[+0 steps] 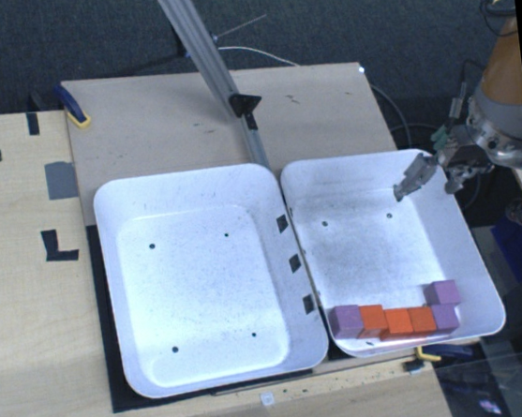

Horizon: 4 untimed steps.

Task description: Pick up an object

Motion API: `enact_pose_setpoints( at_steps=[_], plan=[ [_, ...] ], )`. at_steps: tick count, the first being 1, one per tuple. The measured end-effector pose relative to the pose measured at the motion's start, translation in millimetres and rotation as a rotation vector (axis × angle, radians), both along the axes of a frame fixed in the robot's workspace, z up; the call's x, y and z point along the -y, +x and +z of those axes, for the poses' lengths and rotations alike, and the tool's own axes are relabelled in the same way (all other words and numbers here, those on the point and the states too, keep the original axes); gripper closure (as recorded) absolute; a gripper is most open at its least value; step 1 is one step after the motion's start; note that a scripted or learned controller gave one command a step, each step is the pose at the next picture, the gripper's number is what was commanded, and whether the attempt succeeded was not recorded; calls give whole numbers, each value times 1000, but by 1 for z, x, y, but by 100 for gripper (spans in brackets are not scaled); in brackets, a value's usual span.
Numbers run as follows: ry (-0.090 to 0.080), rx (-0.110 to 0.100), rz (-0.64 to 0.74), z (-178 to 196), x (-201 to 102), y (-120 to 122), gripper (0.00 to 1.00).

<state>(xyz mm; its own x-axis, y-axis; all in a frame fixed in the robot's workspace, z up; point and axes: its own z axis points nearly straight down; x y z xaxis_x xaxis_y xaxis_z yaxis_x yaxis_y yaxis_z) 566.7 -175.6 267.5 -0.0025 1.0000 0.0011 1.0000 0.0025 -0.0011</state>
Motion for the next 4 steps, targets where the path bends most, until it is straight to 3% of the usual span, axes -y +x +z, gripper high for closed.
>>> enact_pose_setpoints(
  at_steps=[1,2,3,4],
  plan=[
    [-3,5,-2,43,17,0,0],
    [0,-7,-1,-53,17,22,0],
    [-1,2,0,-40,19,41,0],
    [-2,-4,-2,-80,27,42,0]
  ],
)
